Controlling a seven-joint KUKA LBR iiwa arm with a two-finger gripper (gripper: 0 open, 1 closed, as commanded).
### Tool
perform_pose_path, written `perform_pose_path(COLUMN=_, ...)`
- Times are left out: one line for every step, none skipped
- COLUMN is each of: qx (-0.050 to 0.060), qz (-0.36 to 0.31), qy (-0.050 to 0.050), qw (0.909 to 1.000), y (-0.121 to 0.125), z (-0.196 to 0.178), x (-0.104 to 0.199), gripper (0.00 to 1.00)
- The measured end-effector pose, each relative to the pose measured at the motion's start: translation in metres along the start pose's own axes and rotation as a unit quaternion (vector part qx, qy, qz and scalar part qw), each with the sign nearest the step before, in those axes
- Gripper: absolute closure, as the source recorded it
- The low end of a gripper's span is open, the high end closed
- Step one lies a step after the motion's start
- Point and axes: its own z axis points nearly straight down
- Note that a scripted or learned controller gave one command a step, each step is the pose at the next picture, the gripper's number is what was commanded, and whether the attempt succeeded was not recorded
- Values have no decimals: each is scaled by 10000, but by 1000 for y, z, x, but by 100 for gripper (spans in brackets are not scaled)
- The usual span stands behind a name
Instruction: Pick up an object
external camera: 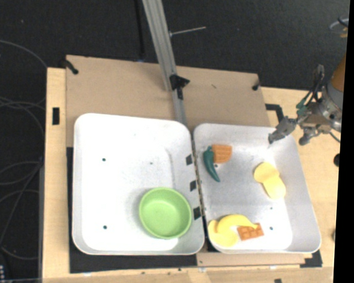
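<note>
Toys lie in the right bin (300, 175): an orange carrot (218, 155) with a green top at the upper left, two yellow pieces (270, 179) at the right, and a yellow lump (228, 228) touching an orange block (250, 232) at the bottom. The gripper (294, 130) hangs open and empty over the upper right corner. The arm is cut off at the right edge.

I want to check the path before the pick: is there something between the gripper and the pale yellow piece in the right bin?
Nothing visible does. The gripper is at the right bin's upper right corner, and only bare bin floor lies between it and the pale yellow piece.
</note>
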Motion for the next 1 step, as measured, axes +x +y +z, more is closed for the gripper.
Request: perform_pose_path(qx=2, qz=-1, qy=-7, qw=10000, y=0, z=0, x=-1, gripper=0)
